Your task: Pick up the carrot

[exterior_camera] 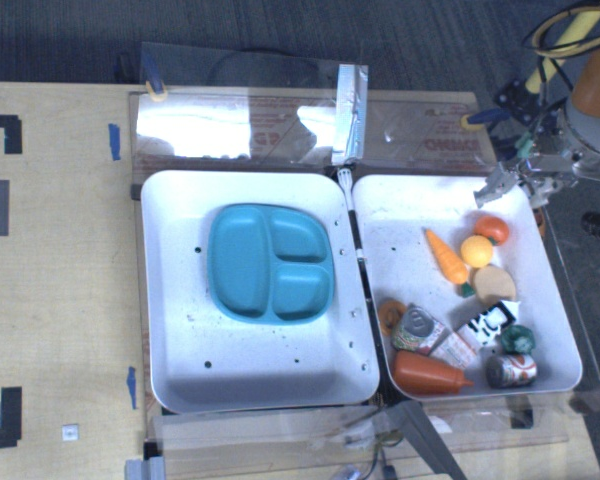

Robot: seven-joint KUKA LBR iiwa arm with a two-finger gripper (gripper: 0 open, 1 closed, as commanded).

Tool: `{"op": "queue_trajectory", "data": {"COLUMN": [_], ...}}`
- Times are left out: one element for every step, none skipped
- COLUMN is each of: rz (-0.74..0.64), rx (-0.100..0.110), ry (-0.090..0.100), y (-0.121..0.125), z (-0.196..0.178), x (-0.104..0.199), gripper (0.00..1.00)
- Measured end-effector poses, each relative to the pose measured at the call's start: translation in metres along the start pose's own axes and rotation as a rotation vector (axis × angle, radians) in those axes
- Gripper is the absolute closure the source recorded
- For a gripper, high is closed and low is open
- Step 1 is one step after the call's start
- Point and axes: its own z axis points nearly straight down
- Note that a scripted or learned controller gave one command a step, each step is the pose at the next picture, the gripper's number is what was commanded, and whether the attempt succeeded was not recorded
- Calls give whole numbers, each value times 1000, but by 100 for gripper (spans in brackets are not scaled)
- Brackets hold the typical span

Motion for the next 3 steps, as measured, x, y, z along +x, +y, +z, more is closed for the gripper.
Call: {"op": "queue_trajectory", "data": {"rz": [-168,-304,-299], "rx": [4,-5,-13], "ry": [1,-1,-4], "y": [-7,-57,-55], "z": [103,118,105], "x": [68,96,93], "gripper": [0,0,100]}}
